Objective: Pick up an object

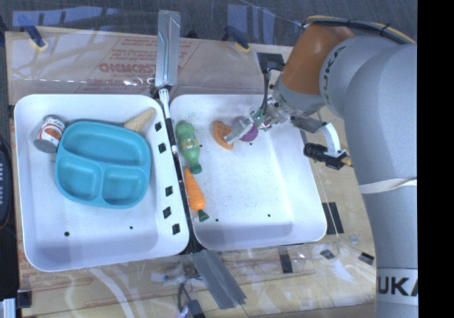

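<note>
The grey arm (369, 96) fills the frame's right. Two white bins lie side by side; the left bin (42, 238) holds a blue tray (103, 164), a can (48, 132) and a cone (140, 120). In the right bin (284, 196), upper middle, the gripper (250, 127) sits over a purple object (250, 133); its grip cannot be told. An orange piece (222, 133) lies just beside. A green bottle (189, 145) and a carrot (195, 194) run lengthwise along the left wall.

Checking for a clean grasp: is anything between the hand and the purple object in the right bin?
Nothing visible. The hand is right at the purple object; the orange piece lies just beside them, toward the divider.
</note>
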Action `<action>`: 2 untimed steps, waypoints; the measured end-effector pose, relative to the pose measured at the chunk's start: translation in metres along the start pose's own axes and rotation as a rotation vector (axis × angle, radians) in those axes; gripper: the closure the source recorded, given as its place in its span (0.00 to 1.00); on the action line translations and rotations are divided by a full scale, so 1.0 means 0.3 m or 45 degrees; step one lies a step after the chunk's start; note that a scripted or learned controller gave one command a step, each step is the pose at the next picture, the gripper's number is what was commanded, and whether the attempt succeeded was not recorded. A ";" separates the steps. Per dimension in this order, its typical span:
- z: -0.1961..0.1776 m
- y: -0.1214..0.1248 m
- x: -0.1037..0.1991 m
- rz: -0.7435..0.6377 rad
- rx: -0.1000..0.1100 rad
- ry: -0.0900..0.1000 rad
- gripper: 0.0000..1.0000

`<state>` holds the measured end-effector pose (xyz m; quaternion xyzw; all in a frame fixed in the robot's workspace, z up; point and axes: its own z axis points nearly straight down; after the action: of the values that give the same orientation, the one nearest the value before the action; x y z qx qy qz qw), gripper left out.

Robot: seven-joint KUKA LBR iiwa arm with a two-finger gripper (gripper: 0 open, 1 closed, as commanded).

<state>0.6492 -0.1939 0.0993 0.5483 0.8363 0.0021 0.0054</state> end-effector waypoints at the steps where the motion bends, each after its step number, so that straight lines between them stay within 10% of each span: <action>1: -0.037 0.009 0.002 -0.008 -0.004 -0.002 1.00; 2: -0.033 0.007 0.002 -0.008 -0.002 0.000 0.00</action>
<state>0.6507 -0.1924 0.1092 0.5457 0.8380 0.0027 0.0059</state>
